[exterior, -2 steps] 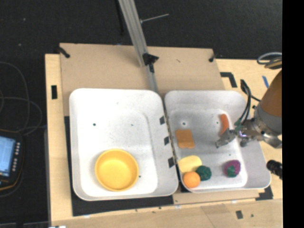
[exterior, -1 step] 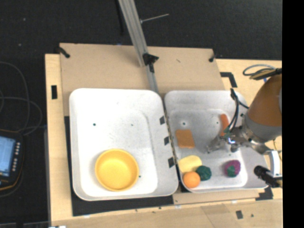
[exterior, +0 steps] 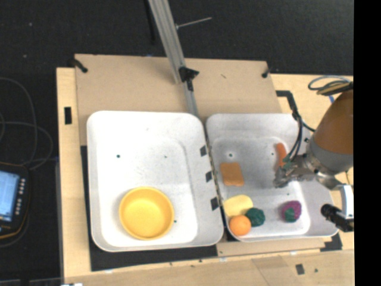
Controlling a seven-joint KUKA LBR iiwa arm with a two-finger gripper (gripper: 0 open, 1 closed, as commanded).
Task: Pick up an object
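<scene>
Gripper (exterior: 284,176): seen low inside the right bin (exterior: 256,130), near its right wall; whether it is clenched or released cannot be told.
Carrot-like orange piece (exterior: 280,152): found just above the gripper, close to it.
Tan block (exterior: 231,173): placed well to the gripper's left.
Purple object (exterior: 291,211): set just below the gripper.
Yellow piece (exterior: 237,205), green object (exterior: 256,217), orange ball (exterior: 240,225): clustered below and left of the gripper.
Yellow bowl (exterior: 146,213): kept in the left bin (exterior: 143,136), far left of the gripper.
</scene>
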